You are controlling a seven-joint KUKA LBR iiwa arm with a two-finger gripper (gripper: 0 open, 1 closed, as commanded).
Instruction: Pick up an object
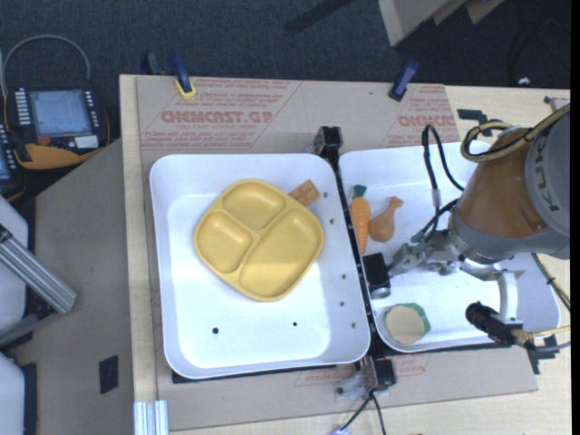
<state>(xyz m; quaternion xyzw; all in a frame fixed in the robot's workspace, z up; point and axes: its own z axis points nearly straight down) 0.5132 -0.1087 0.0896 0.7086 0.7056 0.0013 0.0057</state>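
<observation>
Two shallow white bins sit side by side on the bench, the left bin and the right bin, parted by a dark divider running between them. In the left bin lies a yellow divided plate with three compartments, turned at a slant, and a small brown block peeks out from under its upper right edge. In the right bin, close to the divider, an orange carrot with a green top lies lengthwise, and just beside it on the right rests a tan drumstick, tilted with its thin end pointing up and to the right. Near the front wall of the right bin lies a round, cream-coloured disc with a green rim. The grey arm with its orange band reaches in from the right and hangs over the middle of the right bin. Its gripper points toward the divider, below the carrot and the drumstick and above the round disc, apart from all three; whether it is wide or narrow cannot be told, and nothing is seen held in it.
</observation>
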